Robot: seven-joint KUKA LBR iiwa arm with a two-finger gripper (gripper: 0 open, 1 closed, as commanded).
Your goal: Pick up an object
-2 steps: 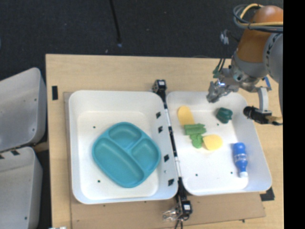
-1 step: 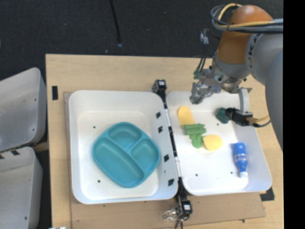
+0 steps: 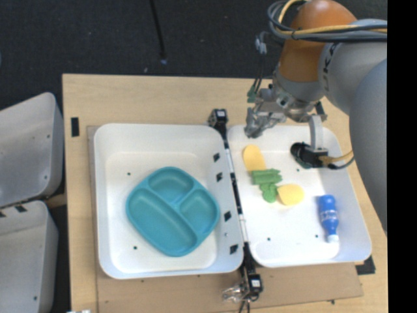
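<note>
Hovering tool (image 3: 255, 128) near right bin's (image 3: 287, 256) far edge

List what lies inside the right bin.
The right bin holds two yellow pieces, a green toy between them and a blue bottle. The gripper covers its far corner.

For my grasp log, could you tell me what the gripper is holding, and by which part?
Nothing is held. The gripper hangs above the right bin, apart from the yellow piece below it.

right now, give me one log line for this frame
arm: over right bin, far end | gripper: above yellow piece, holding nothing seen | right bin: green toy, blue bottle | left bin: teal tray
</note>
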